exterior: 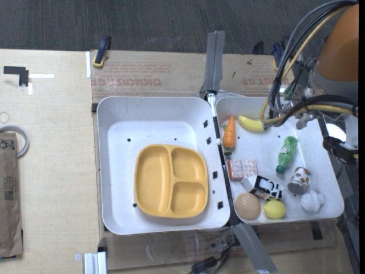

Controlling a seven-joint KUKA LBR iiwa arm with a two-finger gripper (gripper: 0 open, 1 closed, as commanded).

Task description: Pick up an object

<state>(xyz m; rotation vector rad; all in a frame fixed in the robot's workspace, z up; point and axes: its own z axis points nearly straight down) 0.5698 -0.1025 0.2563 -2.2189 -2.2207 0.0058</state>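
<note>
The right bin holds several objects: a banana, a carrot, a green bottle, a red-and-white packet, a black-and-white item, a small can, a white crumpled lump, a lemon and a tan round item. My gripper hangs over the bin's far right part, just right of the banana and above the green bottle, half hidden by cables. I see nothing held in it.
The left bin holds a yellow divided plate. A raised divider separates the two bins. Cardboard lies behind them. A brown bag lies on the bench at the far left.
</note>
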